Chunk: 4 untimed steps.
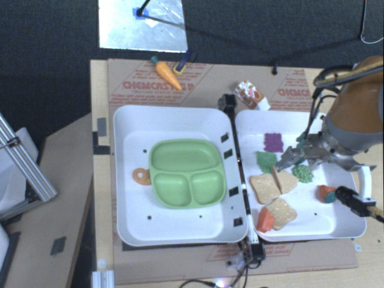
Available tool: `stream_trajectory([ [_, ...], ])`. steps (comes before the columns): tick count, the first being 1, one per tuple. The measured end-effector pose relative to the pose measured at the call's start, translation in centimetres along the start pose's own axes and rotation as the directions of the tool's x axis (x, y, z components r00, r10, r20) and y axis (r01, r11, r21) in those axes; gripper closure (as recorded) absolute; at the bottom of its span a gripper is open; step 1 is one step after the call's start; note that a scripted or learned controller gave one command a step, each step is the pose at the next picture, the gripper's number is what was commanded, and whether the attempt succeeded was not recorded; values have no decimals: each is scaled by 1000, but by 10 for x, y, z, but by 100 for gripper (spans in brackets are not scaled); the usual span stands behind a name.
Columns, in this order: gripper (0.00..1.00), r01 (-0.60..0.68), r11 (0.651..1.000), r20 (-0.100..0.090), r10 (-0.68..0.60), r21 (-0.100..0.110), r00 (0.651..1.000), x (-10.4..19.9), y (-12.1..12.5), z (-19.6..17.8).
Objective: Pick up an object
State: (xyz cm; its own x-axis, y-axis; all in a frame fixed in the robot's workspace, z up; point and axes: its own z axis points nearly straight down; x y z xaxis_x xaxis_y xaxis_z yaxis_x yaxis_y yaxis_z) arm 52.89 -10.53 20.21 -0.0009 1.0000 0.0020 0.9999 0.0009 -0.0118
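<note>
My gripper (287, 159) hangs low over the middle of the right bin (342, 227), reaching in from the right. Its tip is just above a dark green leaf-shaped piece (264, 159) and the upper edge of a tan bread slice (288, 181). A purple block (273, 141) lies behind it. A green broccoli piece (303, 174) sits just to its right. Other bread slices (264, 188) (281, 211), an orange-red wedge (264, 221) and a small red and teal toy (326, 193) lie nearer the front.
The left bin (132, 131) holds a green divided plate (186, 173) and a small orange ring (142, 176). Behind the bins, on the cardboard, lie a toy carrot (168, 75) and a small snack packet (251, 95). A silver sheet (143, 17) lies farther back.
</note>
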Motion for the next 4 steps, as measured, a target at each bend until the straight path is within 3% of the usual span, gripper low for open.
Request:
stream_trajectory([
  [1,0,3,1000,2,-3,-13,1000,0,3,-6],
  [3,0,0,1000,2,0,-9,1000,0,-3,99],
  [4,0,-4,1000,10,4,-24,1000,-4,1,111],
])
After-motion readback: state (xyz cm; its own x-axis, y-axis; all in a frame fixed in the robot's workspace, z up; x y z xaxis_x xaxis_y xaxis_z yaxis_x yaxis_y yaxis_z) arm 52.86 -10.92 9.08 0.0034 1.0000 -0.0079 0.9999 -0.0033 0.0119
